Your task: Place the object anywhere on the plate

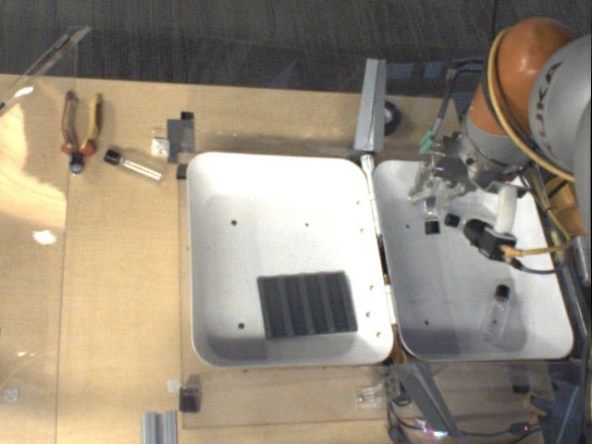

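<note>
Grey arm [546, 91] over right bin [416, 331]

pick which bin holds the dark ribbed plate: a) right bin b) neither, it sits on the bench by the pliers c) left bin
c: the plate lies flat on the floor of the left bin, near its front edge, while the claw hangs over the right bin.
</note>
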You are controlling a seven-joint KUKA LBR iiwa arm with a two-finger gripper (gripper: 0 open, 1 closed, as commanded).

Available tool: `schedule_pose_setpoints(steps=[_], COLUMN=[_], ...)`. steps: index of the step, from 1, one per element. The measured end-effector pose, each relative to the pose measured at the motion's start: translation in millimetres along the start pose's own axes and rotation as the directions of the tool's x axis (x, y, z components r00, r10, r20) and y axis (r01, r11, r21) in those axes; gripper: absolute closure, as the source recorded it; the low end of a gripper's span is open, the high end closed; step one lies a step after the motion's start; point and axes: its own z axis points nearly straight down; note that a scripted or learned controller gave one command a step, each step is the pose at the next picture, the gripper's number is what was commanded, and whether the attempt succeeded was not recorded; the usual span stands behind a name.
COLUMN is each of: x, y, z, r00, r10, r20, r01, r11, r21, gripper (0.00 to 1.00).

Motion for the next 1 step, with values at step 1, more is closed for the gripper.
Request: schedule_pose_setpoints(steps=[1], x=[58.2], y=[42.7], z=[-29.9], r00=[0.96], r10=[-0.279], r20=[-0.002], r01=[0.279], r11=[0.96], r21=[0.002], gripper=[1.0])
